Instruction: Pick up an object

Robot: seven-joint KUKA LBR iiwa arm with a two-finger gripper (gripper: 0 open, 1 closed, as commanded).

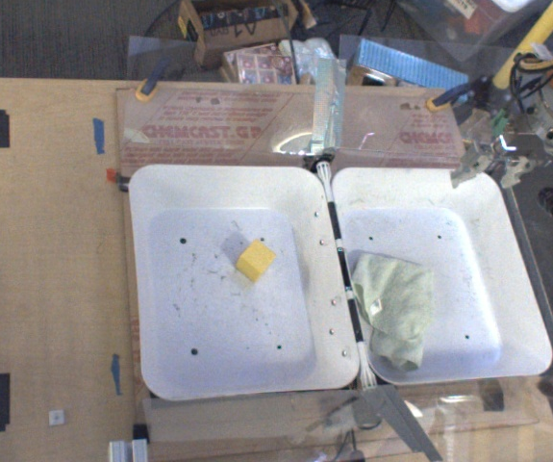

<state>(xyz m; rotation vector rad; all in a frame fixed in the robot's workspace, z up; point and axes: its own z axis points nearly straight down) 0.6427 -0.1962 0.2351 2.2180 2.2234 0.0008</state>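
Crumpled pale green cloth in right bin, yellow block in left bin turned corner-up like diamond, gripper at right bin's far corner, finger state unclear

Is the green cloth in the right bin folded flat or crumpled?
Crumpled. The green cloth lies bunched with uneven creases against the right bin's left wall.

yellow block unobstructed in left bin; cloth crowds right bin
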